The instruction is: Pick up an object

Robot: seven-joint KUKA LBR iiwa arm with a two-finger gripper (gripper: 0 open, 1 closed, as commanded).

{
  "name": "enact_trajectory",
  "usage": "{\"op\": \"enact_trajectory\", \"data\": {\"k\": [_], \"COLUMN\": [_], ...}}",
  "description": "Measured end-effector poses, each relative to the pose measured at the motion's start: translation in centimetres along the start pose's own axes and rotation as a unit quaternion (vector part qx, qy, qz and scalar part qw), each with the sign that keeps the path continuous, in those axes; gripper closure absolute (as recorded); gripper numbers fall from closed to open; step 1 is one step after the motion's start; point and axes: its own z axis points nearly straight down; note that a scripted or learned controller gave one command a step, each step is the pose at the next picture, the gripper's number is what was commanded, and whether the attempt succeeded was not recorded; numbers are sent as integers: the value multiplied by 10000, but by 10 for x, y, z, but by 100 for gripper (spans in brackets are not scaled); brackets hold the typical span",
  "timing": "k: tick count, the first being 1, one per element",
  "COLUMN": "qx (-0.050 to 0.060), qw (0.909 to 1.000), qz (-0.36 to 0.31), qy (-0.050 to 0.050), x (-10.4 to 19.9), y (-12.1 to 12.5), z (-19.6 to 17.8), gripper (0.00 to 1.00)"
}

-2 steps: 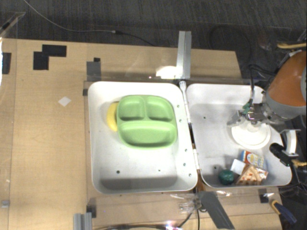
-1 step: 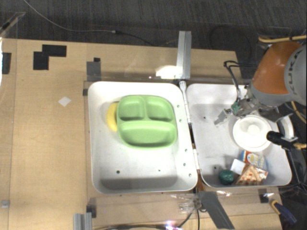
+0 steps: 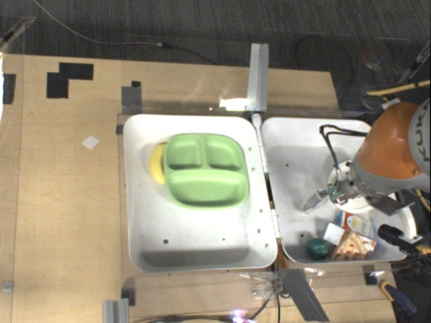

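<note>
A green divided plate (image 3: 204,169) lies in the left bin (image 3: 145,234), with a yellow object (image 3: 157,164) partly tucked under its left edge. In the right bin (image 3: 296,153), near the front, sit a dark green ball (image 3: 319,249), a small white and blue packet (image 3: 335,233) and an orange-patterned packet (image 3: 353,245). My gripper (image 3: 322,197) hangs low in the right bin, above and left of these objects, pointing left. I see nothing between its fingers.
A metal post (image 3: 258,79) stands at the back between the bins. The arm's orange band (image 3: 394,143) covers the right bin's right side. Black cable (image 3: 333,140) loops over that bin's back. Wooden benchtop (image 3: 60,194) spreads to the left.
</note>
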Motion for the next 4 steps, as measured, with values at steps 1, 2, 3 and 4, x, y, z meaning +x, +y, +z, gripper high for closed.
{"op": "enact_trajectory", "data": {"k": [1,2,3,4], "qx": [-24,52,40,1], "qw": [9999,9998,9905,9905], "qz": [-112,-176,1376,1372], "qy": [-10,36,32,11], "x": [32,-26,30,28], "y": [27,-7,-17,-15], "z": [-1,-106,3,-9], "gripper": [0,0,0,100]}}
